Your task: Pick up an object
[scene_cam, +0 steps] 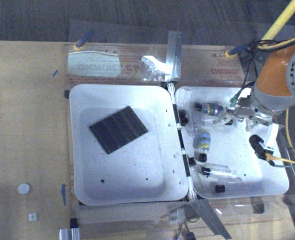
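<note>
The right white bin (277, 181) holds several small clear bottles with black caps. One bottle (210, 108) lies near the bin's back, another (203, 143) stands in the middle, and a third (220, 171) lies toward the front. My gripper (228, 119) hangs low over the back of this bin, just right of the back bottle, at the end of the grey arm with its orange band (277, 79). I see nothing held in it. A dark ribbed rectangular pad (118, 129) lies flat in the left bin (87, 184).
Loose black caps (220, 188) lie near the right bin's front and by the divider (183, 118). A black fitting with a yellow cable (260, 146) hangs off the arm over the bin's right side. Crumpled clear plastic (152, 66) sits behind the bins.
</note>
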Controlling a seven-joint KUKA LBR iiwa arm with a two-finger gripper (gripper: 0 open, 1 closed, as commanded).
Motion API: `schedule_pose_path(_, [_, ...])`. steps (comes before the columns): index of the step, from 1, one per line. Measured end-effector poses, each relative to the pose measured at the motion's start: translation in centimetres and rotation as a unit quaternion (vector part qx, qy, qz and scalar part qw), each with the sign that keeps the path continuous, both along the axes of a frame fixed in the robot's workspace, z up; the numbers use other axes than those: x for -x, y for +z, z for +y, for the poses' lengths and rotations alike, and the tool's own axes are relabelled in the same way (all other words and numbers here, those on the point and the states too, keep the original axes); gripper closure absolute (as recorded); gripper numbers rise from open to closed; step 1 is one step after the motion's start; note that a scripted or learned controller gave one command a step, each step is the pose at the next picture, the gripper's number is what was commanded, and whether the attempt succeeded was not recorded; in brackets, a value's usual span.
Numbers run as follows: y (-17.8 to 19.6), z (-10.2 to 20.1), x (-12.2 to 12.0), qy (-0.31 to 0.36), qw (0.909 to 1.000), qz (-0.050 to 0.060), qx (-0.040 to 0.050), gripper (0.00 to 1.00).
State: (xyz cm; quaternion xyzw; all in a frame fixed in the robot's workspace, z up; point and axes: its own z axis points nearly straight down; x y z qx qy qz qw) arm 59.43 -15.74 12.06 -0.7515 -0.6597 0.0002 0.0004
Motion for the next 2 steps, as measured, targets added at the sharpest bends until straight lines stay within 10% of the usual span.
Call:
schedule_pose_path(1, [0.0, 0.0, 0.0, 0.0, 1.0, 0.0, 0.0001, 0.0])
schedule_pose_path(2, [-2.8, 6.5, -0.3, -0.049, 0.9988, 0.001, 0.0009, 0.0])
